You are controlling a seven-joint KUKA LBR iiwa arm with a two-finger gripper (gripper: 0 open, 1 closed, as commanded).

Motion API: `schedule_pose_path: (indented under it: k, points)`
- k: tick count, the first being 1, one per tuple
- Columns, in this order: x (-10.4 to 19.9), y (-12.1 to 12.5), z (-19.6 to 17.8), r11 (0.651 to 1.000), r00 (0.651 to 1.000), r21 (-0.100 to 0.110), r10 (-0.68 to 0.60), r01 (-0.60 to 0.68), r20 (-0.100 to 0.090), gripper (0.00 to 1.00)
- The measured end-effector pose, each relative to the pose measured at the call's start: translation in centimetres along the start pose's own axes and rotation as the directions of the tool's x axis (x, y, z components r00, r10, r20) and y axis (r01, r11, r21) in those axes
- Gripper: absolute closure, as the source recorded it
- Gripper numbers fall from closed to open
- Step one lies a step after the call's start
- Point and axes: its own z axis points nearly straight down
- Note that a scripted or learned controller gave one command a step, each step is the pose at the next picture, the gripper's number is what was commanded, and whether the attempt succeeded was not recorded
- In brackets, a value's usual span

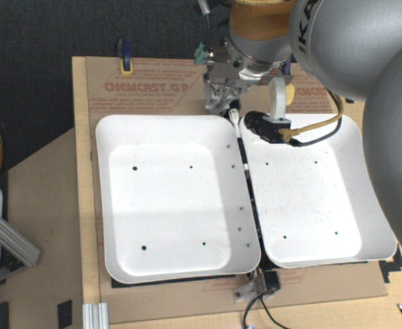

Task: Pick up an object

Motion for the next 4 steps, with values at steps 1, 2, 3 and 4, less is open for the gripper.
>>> schedule_pose_path:
  k: [1, 2, 3, 4]
  points:
    - [-5.6, -0.1, -4.5, 1.000, 1.000, -0.007, 0.006, -0.006, 0.002, 1.00]
    - [3.2, 3.2, 3.6, 1.000, 1.000, 0.002, -0.004, 0.004, -0.001, 1.00]
    - [-1.2, 3.3, -2.2, 1.000, 1.000, -0.008, 0.005, -0.005, 0.001, 1.00]
    - [5.8, 3.1, 5.9, 1.000, 1.000, 0.006, -0.003, 0.003, 0.000, 1.00]
